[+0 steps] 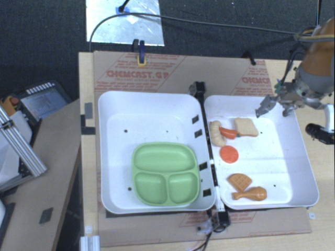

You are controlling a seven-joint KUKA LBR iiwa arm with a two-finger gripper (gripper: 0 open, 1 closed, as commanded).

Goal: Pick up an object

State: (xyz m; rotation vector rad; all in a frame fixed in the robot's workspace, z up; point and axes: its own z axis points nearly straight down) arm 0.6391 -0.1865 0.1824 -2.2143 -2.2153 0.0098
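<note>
My gripper (276, 107) hangs with fingers apart, holding nothing, over the right bin (298, 166). The toast (246, 127) lies just beside it: light, stiff, probably plastic; I'd pinch across its edges.

Toast slice (246, 127), sausage (228, 133), bun (215, 133), tomato slice (229, 154), waffle (239, 181), drumstick (250, 194) lie in right bin (293, 156)
</note>
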